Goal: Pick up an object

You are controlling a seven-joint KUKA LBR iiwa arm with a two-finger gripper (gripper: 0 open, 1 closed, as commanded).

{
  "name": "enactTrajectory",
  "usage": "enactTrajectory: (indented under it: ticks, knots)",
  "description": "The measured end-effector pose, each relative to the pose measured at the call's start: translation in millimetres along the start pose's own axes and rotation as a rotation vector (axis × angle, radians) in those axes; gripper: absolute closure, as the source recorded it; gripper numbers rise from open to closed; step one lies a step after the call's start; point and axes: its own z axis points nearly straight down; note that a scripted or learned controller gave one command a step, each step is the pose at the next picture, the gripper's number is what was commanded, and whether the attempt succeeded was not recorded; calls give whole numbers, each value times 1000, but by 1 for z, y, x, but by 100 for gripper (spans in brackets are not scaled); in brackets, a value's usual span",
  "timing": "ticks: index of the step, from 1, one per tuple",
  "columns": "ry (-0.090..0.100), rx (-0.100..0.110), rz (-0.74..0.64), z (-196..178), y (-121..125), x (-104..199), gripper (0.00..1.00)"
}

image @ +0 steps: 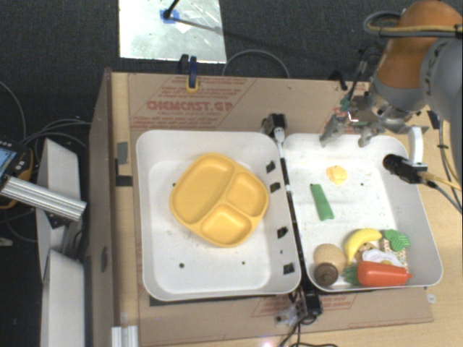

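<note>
In the right-hand white bin [412, 215], a small flat yellow piece [336, 173] lies near the far end, with a slim green stick [321, 201] just beside it toward the near side, both lying free on bare bin floor. Well apart from them, packed into the near right corner, are a brown cork-like cylinder [327, 261], a yellow toy banana [361, 241], an orange-red toy carrot [382, 273] and a green-and-white leafy toy [393, 241], touching or overlapping one another. The two-finger gripper [347, 134] hangs over the far rim of this bin, its grey fingers spread apart with nothing between them, above and slightly beyond the yellow piece; a black cylindrical fitting [400, 167] juts out at the bin's right edge. The left-hand white bin [155, 194] holds a yellow three-compartment plastic plate [218, 199], and black clips [278, 188] run along the divide between the bins. Both bins sit on a brown cardboard sheet [195, 103] printed in red, held by a blue clamp [190, 69] at the far edge, over dark carpet [51, 49] with a shiny metal plate [171, 19] beyond.
</note>
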Motion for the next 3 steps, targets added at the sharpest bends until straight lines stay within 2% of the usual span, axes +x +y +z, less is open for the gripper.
enactTrajectory:
  ticks: [1,2,3]
  knots:
    - [3,11,3,68,-61,5,0]
    - [2,5,-1,122,-54,17,0]
    - [0,-3,-1,108,-52,16,100]
